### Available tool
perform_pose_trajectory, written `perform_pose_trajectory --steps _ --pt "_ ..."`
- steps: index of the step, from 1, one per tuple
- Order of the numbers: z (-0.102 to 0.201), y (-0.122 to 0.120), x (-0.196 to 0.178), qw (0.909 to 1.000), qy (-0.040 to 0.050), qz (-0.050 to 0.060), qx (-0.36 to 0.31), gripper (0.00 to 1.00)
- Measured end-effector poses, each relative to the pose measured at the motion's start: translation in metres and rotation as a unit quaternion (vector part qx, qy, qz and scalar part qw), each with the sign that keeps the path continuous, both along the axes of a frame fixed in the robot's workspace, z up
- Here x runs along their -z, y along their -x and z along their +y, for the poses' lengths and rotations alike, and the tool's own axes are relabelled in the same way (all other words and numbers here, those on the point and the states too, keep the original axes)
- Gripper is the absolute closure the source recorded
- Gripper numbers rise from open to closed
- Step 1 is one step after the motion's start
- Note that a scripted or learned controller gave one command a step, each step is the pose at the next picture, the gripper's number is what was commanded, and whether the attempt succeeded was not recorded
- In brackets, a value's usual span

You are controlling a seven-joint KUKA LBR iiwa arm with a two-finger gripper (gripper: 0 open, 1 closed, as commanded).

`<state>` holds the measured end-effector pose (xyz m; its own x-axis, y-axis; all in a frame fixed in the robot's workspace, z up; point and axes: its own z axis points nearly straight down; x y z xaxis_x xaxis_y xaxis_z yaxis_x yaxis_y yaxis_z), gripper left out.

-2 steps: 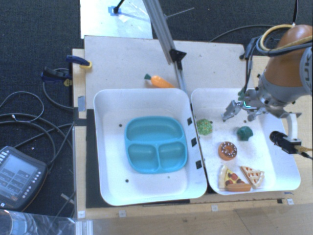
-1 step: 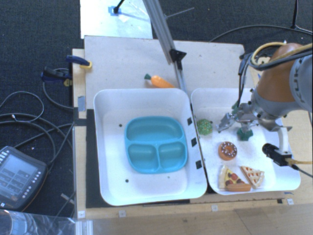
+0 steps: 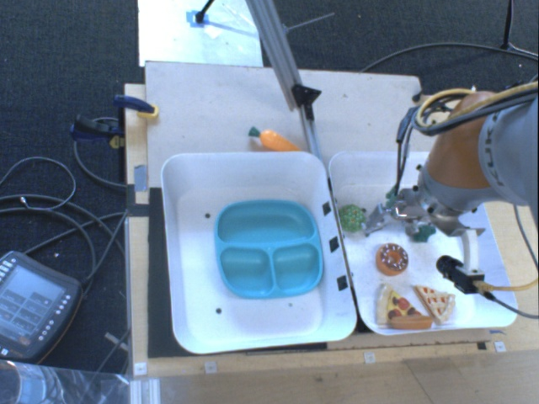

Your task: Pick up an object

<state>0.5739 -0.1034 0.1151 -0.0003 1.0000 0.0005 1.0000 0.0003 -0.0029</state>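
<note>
In the right bin [image 3: 497, 305] lie a green broccoli piece [image 3: 352, 218], a brown donut [image 3: 392, 259] and two pizza slices [image 3: 401, 307] [image 3: 435, 303]. A small dark-green item [image 3: 424, 232] is partly hidden under the wrist. My gripper [image 3: 392, 215] hangs low over the upper middle of this bin, just right of the broccoli and above the donut. Nothing is visibly held in it.
The left bin [image 3: 189, 310] holds a blue divided plate [image 3: 269, 247]. An orange carrot [image 3: 274, 140] lies on the board behind the bins. A grey pole [image 3: 278, 40] slants down to the bins' shared edge. Cables and a pendant [image 3: 29, 301] lie on the floor at left.
</note>
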Motion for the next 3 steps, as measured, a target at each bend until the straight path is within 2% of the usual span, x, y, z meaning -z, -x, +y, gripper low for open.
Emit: perform_pose_trajectory --steps 1,2,3 --pt "0.0 0.0 0.026 1.0 0.0001 0.0 0.0 0.0" --pt "0.0 -0.002 0.013 1.0 -0.0002 -0.003 0.0 1.0" --pt "-0.004 -0.012 -0.037 1.0 0.0008 -0.005 -0.002 1.0"
